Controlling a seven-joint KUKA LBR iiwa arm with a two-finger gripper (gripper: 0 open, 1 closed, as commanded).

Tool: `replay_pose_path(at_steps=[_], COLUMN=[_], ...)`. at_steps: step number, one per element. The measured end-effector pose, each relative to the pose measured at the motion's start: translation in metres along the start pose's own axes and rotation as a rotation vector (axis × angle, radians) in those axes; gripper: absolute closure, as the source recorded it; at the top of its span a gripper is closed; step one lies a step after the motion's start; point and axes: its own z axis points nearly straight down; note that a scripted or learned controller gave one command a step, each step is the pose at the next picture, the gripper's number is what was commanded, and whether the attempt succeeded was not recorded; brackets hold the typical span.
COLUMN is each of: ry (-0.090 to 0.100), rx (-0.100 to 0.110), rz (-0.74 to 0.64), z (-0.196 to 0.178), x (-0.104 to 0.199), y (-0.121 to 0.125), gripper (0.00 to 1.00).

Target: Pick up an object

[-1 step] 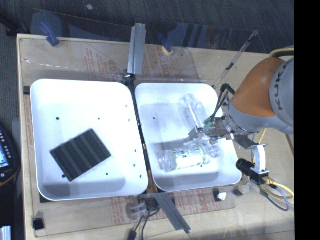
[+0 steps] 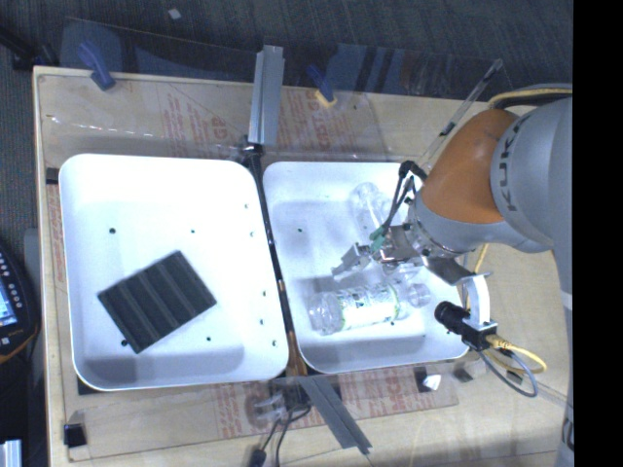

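Clear plastic: the task's likely targets are see-through bottles in the right bin (image 2: 292, 339). One clear bottle (image 2: 356, 310) lies on its side near that bin's front wall, with a pale label band round its middle. A second clear bottle (image 2: 366, 203) rests further back, near the bin's far side.

Camera view, arm: the grey arm (image 2: 531, 178) with its orange band reaches in from the right and bends down over the right bin, so the wrist sits above the bottles rather than over the bench.

Camera view, gripper: the gripper (image 2: 382, 256) is low in the right bin, between the two bottles and just above the lying one. Wrist hardware and glare from the plastic hide its tips, so I cannot tell its opening or whether anything is caught in it.

Camera view, left bin: the left bin (image 2: 78, 261) holds a dark ribbed slab (image 2: 157, 300), lying flat and skewed, well apart from the arm.

Why so placed: judging by the pose, the lying bottle is the likeliest aim, since it is nearest the tool.

Handling: a smooth, round, light bottle on its side may roll or slip from a pinch. The front wall close by leaves little room on that side.

Step in hand: seemingly the descent or grasp. No lift is evident.
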Motion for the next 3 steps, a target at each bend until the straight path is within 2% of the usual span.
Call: replay_pose_path(at_steps=[1,2,3], ry=[-0.001,-0.004,-0.002], rx=[-0.003,-0.007,-0.004], rz=[-0.226,0.043,0.055], z=[0.077,0.037,-0.004], x=[0.021,-0.025,-0.037], y=[-0.021,-0.042,-0.010], gripper=[0.00,0.00,0.00])
